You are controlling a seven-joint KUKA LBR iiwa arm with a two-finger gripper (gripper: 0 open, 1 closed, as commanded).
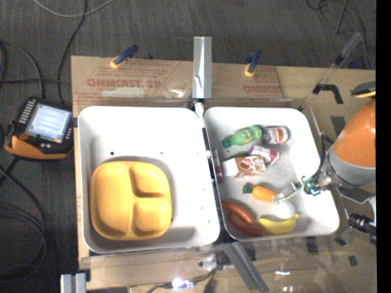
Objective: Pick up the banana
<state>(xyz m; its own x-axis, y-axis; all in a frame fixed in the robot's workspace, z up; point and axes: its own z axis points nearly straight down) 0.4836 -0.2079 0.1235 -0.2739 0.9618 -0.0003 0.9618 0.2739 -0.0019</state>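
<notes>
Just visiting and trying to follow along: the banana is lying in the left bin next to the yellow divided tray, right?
Not quite. The camera view shows the banana in the right bin, at its near edge beside a red sausage-like toy. The yellow divided tray is in the left bin, as you said.

The arm (357,154) is cut off at the right edge; its gripper (310,185) is too small and blurred to read; the small carton's (250,164) print is illegible; the sausage (241,217) partly slips under the banana (279,224).
</notes>
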